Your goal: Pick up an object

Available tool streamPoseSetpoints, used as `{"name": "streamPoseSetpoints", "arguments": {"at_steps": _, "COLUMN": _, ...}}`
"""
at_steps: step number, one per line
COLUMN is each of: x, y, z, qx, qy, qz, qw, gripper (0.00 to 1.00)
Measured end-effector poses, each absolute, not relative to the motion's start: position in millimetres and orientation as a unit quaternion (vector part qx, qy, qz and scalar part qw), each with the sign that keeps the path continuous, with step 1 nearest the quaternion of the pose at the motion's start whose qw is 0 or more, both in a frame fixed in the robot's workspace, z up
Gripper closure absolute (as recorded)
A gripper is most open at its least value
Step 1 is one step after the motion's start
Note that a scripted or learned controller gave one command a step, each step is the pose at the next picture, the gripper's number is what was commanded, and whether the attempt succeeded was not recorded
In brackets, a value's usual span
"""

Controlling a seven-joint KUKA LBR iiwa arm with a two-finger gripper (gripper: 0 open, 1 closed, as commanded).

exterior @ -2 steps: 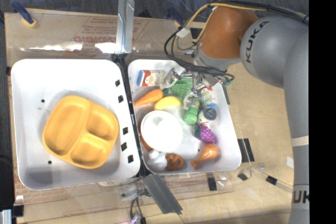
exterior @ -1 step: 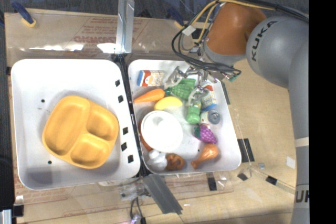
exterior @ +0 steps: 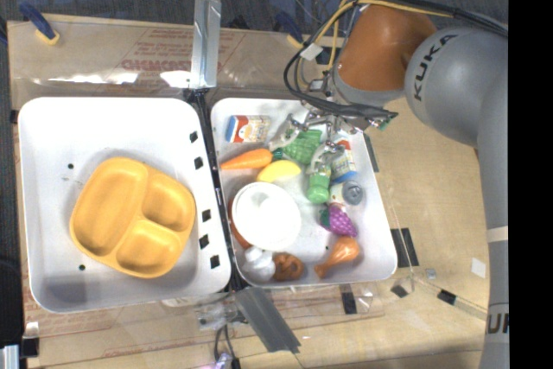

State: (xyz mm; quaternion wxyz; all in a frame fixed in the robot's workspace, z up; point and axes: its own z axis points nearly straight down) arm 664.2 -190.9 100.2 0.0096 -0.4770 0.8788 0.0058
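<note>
My gripper (exterior: pixel 315 136) hangs low over the back of the right bin (exterior: pixel 384 248), under the orange-banded wrist. Its two metal fingers (exterior: pixel 295 129) stand apart, open, with nothing held between them. A green leafy toy (exterior: pixel 302 149) lies just under them. Around it are an orange carrot (exterior: pixel 246 159), a yellow lemon (exterior: pixel 278 171), a green bottle-shaped toy (exterior: pixel 318 187) and a small bottle with a blue cap (exterior: pixel 351 188). A small printed box (exterior: pixel 246 129) lies at the bin's back left.
A white bowl (exterior: pixel 266 213) fills the right bin's middle, with purple grapes (exterior: pixel 341 220), a drumstick (exterior: pixel 341 253), a brown piece (exterior: pixel 288 266) and a white piece (exterior: pixel 257 259) near the front. The left bin (exterior: pixel 43 134) holds a yellow divided tray (exterior: pixel 130 216). Cables loop from the wrist.
</note>
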Motion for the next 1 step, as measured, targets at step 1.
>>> {"name": "streamPoseSetpoints", "arguments": {"at_steps": 1, "x": 665.6, "y": -187.5, "z": 99.2, "qx": -0.588, "qy": 0.808, "qz": 0.0064, "qw": 0.013, "gripper": 0.00}}
